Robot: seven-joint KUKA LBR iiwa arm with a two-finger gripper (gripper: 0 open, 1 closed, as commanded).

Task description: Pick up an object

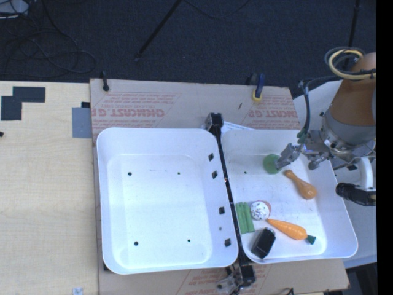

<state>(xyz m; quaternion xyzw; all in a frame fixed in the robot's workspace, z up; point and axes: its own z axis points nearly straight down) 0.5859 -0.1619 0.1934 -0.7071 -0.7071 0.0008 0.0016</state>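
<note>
The right bin [344,238] holds several small objects. A green ball [271,163] lies near its back left. An orange-brown pin-shaped toy [301,185] lies to the ball's right. Toward the front are a white speckled ball [260,209], a green flat block [244,218], an orange carrot [288,228] and a black object [263,243]. My gripper [301,158] hangs over the back of this bin, just right of the green ball and above the pin toy. Its fingers are spread open with nothing between them.
The left bin [107,165] sits beside the right one, divided from it by a black clamp strip [222,189]. Both rest on a cardboard sheet [153,106]. A yellow clamp [258,94] stands at the cardboard's back edge. The arm's grey and orange body [353,103] rises at the right.
</note>
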